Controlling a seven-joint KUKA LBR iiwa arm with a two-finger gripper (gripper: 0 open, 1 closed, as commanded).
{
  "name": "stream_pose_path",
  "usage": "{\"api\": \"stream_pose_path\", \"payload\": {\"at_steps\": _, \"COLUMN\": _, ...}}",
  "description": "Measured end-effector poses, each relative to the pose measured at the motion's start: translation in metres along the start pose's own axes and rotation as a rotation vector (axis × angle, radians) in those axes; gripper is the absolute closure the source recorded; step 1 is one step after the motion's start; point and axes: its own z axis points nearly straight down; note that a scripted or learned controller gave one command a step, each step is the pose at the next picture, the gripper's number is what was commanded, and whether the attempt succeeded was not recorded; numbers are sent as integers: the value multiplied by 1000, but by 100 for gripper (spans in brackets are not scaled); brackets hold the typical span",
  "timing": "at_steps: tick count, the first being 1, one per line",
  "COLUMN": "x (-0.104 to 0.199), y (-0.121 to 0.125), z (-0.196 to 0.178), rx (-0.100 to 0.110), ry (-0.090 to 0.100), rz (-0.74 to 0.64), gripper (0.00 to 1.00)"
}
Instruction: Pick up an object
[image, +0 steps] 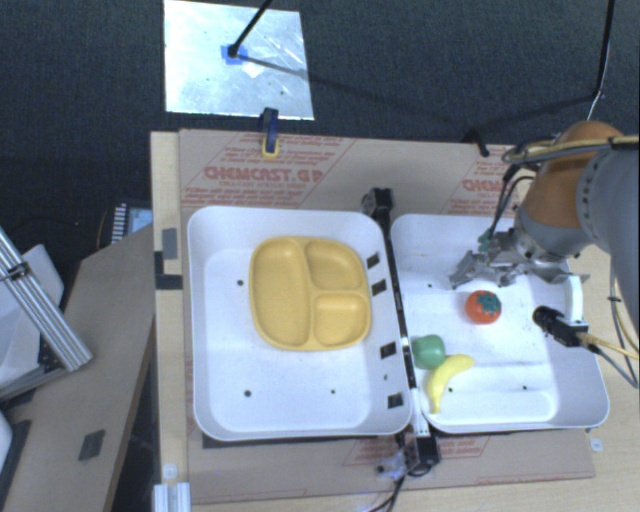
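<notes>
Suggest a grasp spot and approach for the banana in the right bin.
Grip the banana across its mid-body, coming straight down. It lies flat, curving from lower left to upper right, so fingers should close across the narrow width. The green object sits against its upper left and the bin wall is close, so favour the right, freer end.

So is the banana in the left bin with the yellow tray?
No, the banana lies in the right bin beside the green fruit; the left bin holds the yellow tray.

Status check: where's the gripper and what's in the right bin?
Gripper low over right bin, nothing visibly held. Tomato just below it. Green fruit and banana near divider.
</notes>
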Motion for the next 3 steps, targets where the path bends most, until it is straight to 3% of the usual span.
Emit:
{"api": "stream_pose_path", "payload": {"at_steps": 1, "x": -1, "y": 2, "z": -13, "rx": -6, "ry": -2, "rz": -1, "gripper": 100}}
{"api": "stream_pose_path", "payload": {"at_steps": 3, "x": -15, "y": 3, "z": -136, "rx": -9, "ry": -3, "rz": 2, "gripper": 100}}
